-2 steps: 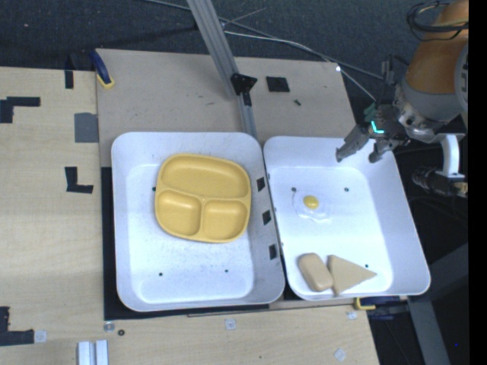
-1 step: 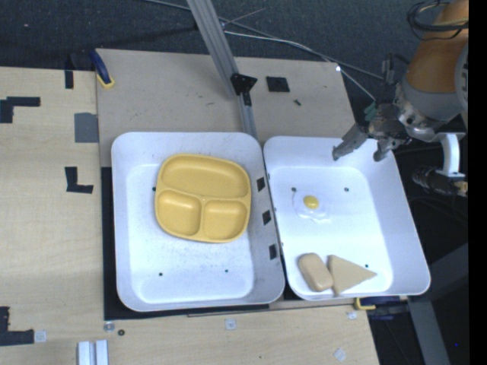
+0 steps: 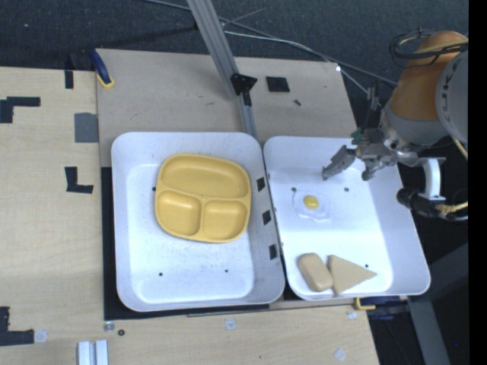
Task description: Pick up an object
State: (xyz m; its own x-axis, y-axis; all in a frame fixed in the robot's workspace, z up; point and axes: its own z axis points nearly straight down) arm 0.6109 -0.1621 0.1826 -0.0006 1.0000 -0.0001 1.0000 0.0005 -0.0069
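The end effector [image 3: 348, 168] hovers with fingers spread and nothing between them over the right shallow white bin [image 3: 396, 234], near its 12 o'clock rim. A white fried-egg toy with yellow yolk [image 3: 311, 204] lies at its centre; a tan bread roll [image 3: 313, 271] and beige wedge [image 3: 350, 272] sit touching at 6 o'clock. A yellow sectioned plastic plate [image 3: 203, 197] fills the left bin [image 3: 137, 280]

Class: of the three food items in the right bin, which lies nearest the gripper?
The fried egg, just below the gripper; the bread roll and wedge lie at the bin's near edge.

Yellow divided plate [image 3: 203, 197]; white bins [image 3: 137, 280] — fried egg [image 3: 311, 204] white, yellow-yolked; tan bread pieces [image 3: 333, 272].
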